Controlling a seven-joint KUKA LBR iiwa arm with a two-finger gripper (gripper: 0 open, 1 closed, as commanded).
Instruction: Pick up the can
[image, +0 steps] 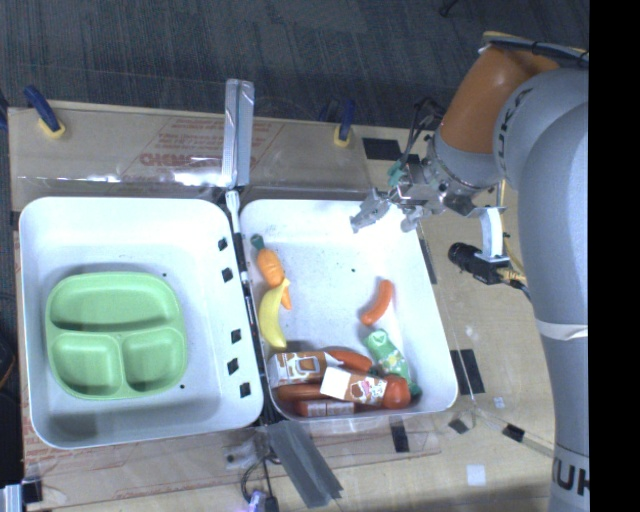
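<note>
1. My hand (385, 210) hangs over the far rim of the right bin (330, 265), at the end where my arm comes in. From this view I cannot tell if it is spread or pressed together.
2. The can (293, 368), as I judge it, is the short brown-and-white thing in the crowded pile. It is well apart from my hand, at the opposite end of the same bin. I am not fully sure of this, because the pile is tight and small in the view.
3. To do this step well, I must first carry the hand across the bin, passing above the sausage (377, 301), and stop right over the can.
4. The can touches a white carton (345, 383) on one side, and the banana (272, 318) ends just beside it. I think I should turn the hand so that it closes across the can's narrow width, where there is free room.
5. I should go down slowly and straight. A slanted descent could push the neighbours or catch the carton instead.
6. The green bottle (388, 355) lies nearer to my hand than the can, and I should avoid it.
</note>
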